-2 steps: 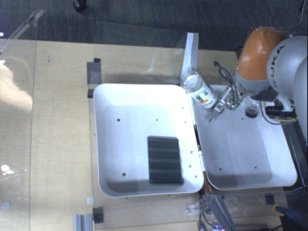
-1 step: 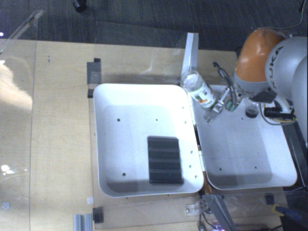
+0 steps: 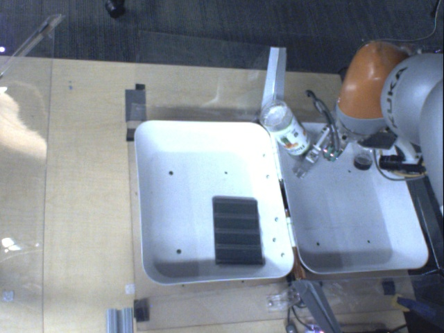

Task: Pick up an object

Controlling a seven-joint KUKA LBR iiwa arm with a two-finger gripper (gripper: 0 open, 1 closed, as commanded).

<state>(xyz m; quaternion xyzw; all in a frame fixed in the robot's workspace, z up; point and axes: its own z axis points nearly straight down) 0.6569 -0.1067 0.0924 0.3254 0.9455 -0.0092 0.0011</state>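
A clear plastic bottle [image 3: 286, 128] with a printed label is seen clamped between the fingers of the gripper [image 3: 310, 152] above the far left corner of the right bin [image 3: 361, 252], its cap end tilted out over the rim shared with the left bin [image 3: 180, 186]. The bottle is held at a slant, with its lower end at the fingers and its upper end close to a grey upright post [image 3: 274, 75] fixed at the far edge of the bench [image 3: 83, 207]. The grey arm [image 3: 416, 96], with its orange band [image 3: 364, 82], is pictured reaching in over the right bin's far right corner. A dark ribbed block [image 3: 237, 230] is shown lying flat in the left bin, near its front right corner, well apart from the bottle.
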